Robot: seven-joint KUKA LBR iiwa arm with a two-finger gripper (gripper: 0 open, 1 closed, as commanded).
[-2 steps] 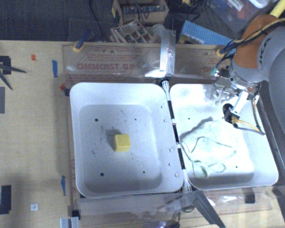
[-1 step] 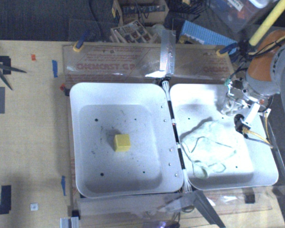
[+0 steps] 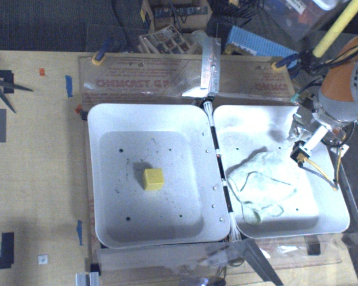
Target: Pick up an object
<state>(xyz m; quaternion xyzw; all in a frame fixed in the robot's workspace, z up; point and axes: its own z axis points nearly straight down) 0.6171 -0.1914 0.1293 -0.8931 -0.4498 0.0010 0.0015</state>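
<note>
A small yellow block (image 3: 154, 179) lies near the middle of the left bin (image 3: 101, 159). A pale, crumpled cloth with a greenish edge (image 3: 264, 180) is spread over the floor of the right bin (image 3: 331, 216). My gripper (image 3: 299, 127) hangs over the back right part of the right bin, up and to the right of the cloth and apart from it. It is far from the yellow block. I see nothing held in it.
The bins touch along a centre ridge (image 3: 218, 159). Behind them stand clear plastic panels (image 3: 149, 79), with clutter and cables further back. The wooden bench (image 3: 30, 177) stretches out to the left, carrying a few dark tools and tape marks.
</note>
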